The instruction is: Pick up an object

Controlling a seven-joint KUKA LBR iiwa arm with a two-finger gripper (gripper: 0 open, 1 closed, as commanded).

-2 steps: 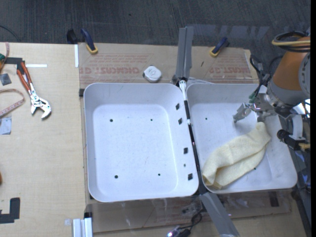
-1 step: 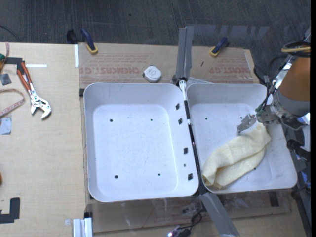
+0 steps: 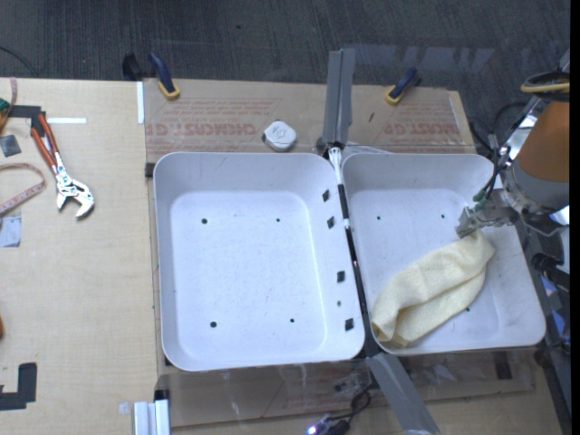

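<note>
My arm: it comes in from the right of the camera view, with the orange band [image 3: 550,143] showing at the edge above the right bin.
My gripper [image 3: 475,222]: low over the right bin, near its right wall, at the upper right end of the cloth.
My fingers: I cannot tell whether they are apart or together; they are small and dark against the cloth's end.
Hold: I cannot tell whether the cloth is between my fingers or only just beside them.
Cloth [image 3: 430,293]: a pale yellow towel, crumpled and stretched on a slant, from my gripper down to the front left corner of the right bin.
Right bin [image 3: 399,188]: white and shallow, with the cloth lying on its floor and partly against its front wall.
Left bin [image 3: 245,270]: white and shallow, touching the right bin along the middle divide.
Bench: cardboard under both bins, with two clamps, one [image 3: 163,75] at the far left and one [image 3: 401,86] at the far right.
Wrench [image 3: 62,175]: red-handled, on the wooden top well apart to the left.
Small round white thing [image 3: 280,135]: on the cardboard just behind the left bin.
</note>
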